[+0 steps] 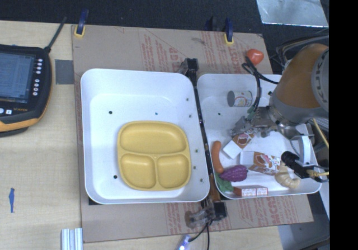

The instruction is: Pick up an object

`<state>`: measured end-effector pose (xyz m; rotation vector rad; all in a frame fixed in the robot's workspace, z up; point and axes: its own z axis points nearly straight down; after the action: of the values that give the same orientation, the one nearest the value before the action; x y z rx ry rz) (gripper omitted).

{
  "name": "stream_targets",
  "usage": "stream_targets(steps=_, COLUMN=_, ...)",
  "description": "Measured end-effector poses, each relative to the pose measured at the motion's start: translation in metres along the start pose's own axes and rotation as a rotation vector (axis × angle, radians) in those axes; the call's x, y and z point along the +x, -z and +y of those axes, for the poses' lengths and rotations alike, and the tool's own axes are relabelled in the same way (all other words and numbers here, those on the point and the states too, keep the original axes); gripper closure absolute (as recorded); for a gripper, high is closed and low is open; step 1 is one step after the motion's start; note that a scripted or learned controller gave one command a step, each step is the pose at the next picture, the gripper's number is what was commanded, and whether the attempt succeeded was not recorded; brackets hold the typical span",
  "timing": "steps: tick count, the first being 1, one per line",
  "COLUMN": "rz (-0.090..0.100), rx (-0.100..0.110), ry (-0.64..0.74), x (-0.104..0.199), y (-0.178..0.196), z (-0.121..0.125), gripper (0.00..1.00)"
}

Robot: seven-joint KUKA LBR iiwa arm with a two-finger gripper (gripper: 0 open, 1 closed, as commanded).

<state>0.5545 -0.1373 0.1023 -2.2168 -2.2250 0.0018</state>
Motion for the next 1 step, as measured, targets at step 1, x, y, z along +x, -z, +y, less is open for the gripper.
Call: stream_targets(steps=1, rz=0.001, rx=0.001, ry=0.0, x=-0.0145, y=-0.0102, z=0.0832, gripper=0.0)
